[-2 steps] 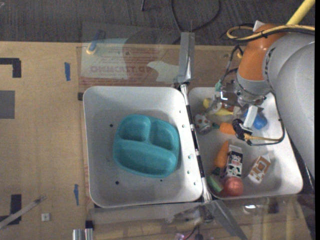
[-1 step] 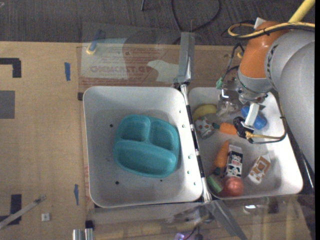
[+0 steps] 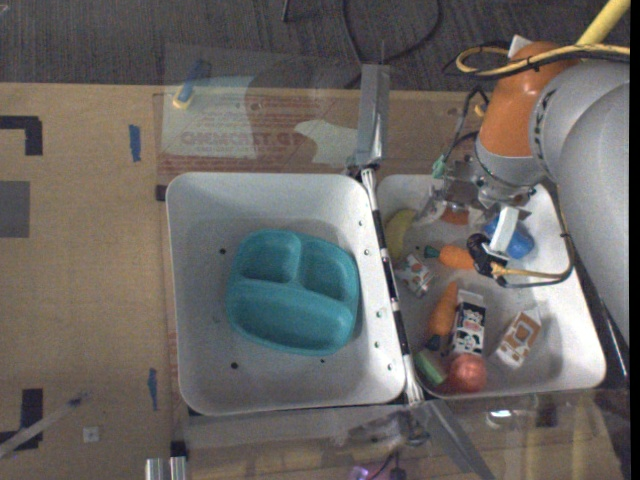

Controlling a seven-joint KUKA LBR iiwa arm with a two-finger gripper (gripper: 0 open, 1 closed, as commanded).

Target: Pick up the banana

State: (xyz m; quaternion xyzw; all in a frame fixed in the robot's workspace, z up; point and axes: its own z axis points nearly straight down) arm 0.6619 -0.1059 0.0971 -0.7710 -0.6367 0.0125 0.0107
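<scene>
Brown bench (image 3: 90, 298) — two white bins (image 3: 200, 368) — dark carpet (image 3: 150, 8) beyond.

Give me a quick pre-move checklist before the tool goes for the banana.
1. Banana located: ok, yellow, at the right bin's left wall.
2. Tool over the right bin: ok.
3. Tool above banana: not ok, it sits to the banana's right.
4. Banana in the tool: not ok, it lies apart.
5. Finger state: cannot tell.
6. Clutter nearby: not ok, carrot and small toys lie close.
</scene>
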